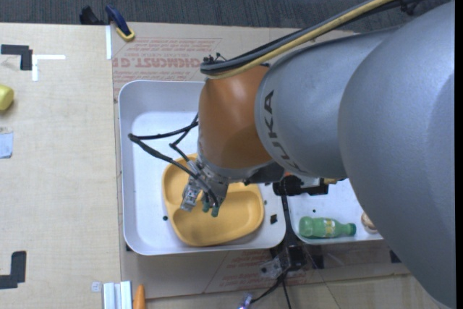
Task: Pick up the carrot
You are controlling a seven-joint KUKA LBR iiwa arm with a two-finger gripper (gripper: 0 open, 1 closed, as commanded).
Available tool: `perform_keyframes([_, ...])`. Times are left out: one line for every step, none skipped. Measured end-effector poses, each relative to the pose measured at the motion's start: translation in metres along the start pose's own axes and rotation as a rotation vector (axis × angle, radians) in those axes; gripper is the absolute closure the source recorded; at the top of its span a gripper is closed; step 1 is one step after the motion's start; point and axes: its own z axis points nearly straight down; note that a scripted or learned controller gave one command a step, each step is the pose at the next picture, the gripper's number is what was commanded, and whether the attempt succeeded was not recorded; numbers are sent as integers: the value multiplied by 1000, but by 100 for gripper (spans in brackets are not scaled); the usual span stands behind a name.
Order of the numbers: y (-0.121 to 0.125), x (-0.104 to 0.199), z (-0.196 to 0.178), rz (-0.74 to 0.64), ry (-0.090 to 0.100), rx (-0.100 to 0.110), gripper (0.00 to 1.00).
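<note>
two white bins [137,177] on a pale bench [58,213]; claw [200,202], grip unclear, over a yellow dish [239,221].

bench [58,228] | white bins [137,177] on cardboard sheet [166,61] | yellow object [4,98]

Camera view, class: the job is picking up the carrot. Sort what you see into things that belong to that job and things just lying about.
Belonging to the job:
- gripper, low over the yellow dish in the left bin
- no carrot that I can make out

Just lying about:
- green bottle in the right bin
- yellow object on the bench, far left
</note>
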Motion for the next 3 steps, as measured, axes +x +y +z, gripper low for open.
perform_keyframes([22,11,10,476,1,4,100])
perform_keyframes([2,4,-14,1185,-1,7,100])
perform_keyframes([11,7,-13,1246,0,7,100])
